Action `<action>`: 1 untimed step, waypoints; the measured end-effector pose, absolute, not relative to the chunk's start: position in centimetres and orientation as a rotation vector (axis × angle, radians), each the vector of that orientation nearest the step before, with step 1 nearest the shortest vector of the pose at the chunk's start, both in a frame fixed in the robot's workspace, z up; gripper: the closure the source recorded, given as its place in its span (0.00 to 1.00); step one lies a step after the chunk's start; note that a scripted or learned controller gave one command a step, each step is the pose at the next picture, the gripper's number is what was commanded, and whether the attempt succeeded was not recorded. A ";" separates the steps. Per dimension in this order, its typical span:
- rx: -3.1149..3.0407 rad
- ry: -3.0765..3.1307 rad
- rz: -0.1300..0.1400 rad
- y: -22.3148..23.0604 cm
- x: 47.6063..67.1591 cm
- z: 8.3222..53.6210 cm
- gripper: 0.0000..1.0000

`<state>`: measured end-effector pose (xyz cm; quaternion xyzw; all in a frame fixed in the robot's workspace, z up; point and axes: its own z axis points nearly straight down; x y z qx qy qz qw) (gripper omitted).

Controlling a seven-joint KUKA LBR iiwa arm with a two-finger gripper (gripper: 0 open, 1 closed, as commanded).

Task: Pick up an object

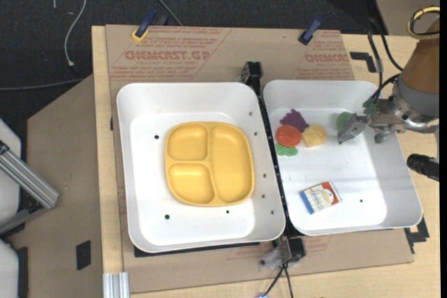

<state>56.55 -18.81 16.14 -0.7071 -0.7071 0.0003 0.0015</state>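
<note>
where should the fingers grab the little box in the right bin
Across its two long edges, coming straight down from above. The box lies flat on the right bin floor, turned at a slant, so the fingers would likely need to rotate to match. It sits apart from the toy food, with open floor on every side, so nothing crowds the approach.

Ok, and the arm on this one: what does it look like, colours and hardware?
The arm enters from the right: a rounded orange-tan band above a grey metallic wrist ring. Below that sits a small grey gripper with dark, blocky metal parts and slim fingers. Black cables run along the bench behind it. No markings are legible.
</note>
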 end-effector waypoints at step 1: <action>-2.214 -2.217 0.004 -18.3 56.9 10.0 0.00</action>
